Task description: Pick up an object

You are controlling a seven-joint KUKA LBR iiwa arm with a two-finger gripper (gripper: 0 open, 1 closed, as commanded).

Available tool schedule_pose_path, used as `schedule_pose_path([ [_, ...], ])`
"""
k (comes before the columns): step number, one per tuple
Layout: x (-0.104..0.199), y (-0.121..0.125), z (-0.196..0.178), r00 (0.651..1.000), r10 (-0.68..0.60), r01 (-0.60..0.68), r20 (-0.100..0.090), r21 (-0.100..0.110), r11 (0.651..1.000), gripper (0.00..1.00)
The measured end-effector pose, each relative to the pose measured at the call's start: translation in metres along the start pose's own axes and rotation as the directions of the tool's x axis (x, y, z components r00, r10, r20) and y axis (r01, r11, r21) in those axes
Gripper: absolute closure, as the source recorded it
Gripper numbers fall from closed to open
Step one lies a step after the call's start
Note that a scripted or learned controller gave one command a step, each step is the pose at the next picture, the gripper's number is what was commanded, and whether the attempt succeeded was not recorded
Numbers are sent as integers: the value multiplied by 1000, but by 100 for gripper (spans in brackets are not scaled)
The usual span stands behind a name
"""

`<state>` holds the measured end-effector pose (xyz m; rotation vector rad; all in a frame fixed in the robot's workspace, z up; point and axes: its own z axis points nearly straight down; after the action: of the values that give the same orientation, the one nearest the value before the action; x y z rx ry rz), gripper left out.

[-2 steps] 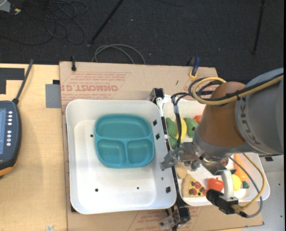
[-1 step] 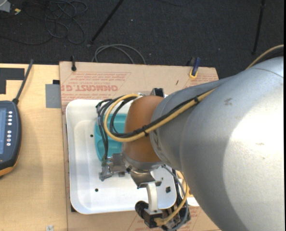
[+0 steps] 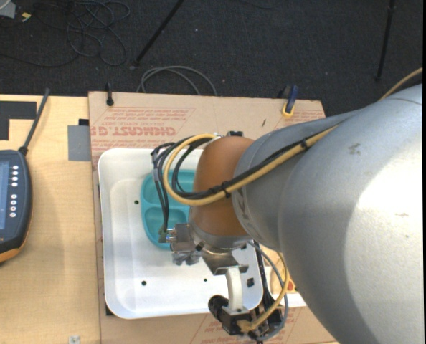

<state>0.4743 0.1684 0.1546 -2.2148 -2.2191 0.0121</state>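
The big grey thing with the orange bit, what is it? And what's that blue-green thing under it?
It is a grey robot arm with an orange band, a machine moved by a computer program. One camera above the bench looks down at a slant, and the arm reaches in from the right. Under it, a shallow white plastic bin sits on a brown cardboard sheet. In the bin lies a turquoise plastic dish-shaped thing, partly hidden by the arm. The arm's claw is down close beside it, but I cannot tell whether it holds anything.
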Motion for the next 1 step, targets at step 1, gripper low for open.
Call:
schedule_pose_path([
  [1, -28, 66, -111, 1000, 1, -1, -1, -21, 1000, 100],
])
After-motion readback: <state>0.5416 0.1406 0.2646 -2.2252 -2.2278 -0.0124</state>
